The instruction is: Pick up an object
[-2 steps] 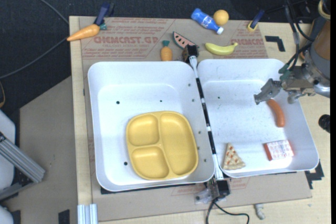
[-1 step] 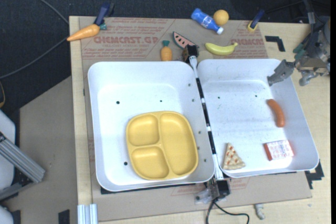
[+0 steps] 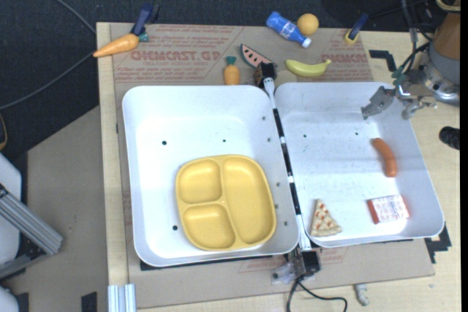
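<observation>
My gripper (image 3: 393,103) hangs over the far right corner of the right bin (image 3: 329,120), its fingers spread open with nothing between them. An orange-red sausage (image 3: 385,157) lies in that bin a little nearer the camera than the gripper and apart from it. At the bin's near edge lie a pizza slice (image 3: 324,219) and a red and white packet (image 3: 387,209). A yellow divided plate (image 3: 224,199) rests in the left bin (image 3: 153,120).
Behind the bins, on the cardboard, lie a carrot (image 3: 117,46), a watermelon slice (image 3: 252,55), a small orange toy (image 3: 232,74), a banana (image 3: 307,67), a blue bottle (image 3: 287,28) and an orange ball (image 3: 308,23). A black divider (image 3: 281,146) runs between the bins.
</observation>
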Controlling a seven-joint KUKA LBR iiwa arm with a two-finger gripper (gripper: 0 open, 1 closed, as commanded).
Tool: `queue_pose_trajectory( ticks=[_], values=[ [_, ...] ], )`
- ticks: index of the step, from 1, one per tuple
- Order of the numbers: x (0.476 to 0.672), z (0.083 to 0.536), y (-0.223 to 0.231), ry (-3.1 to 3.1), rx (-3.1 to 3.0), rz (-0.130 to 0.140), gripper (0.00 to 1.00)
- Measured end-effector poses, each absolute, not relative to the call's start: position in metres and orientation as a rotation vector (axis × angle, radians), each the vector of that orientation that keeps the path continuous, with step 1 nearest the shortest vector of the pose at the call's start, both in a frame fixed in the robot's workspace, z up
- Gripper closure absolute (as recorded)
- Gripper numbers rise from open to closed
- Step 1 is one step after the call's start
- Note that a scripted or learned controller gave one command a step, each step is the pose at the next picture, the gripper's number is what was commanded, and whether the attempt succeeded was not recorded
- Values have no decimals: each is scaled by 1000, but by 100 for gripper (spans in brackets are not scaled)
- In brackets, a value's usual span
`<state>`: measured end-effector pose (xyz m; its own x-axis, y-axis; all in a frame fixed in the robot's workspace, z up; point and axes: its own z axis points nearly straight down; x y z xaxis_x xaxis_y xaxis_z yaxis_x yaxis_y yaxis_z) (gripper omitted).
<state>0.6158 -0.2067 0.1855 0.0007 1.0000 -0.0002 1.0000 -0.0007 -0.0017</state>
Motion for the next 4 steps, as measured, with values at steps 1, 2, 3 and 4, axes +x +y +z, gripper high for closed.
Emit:
queue_pose_trajectory(
  ticks=[1,2,3,4],
  values=[
    [592,188,-215,-2220,-2221,1,0],
    [579,85,-213,-2222,-2220,-1,0],
    [613,163,-224,-2224,-2223,-1,0],
    [584,117,-223,-2220,-2220,1,0]
  ],
)
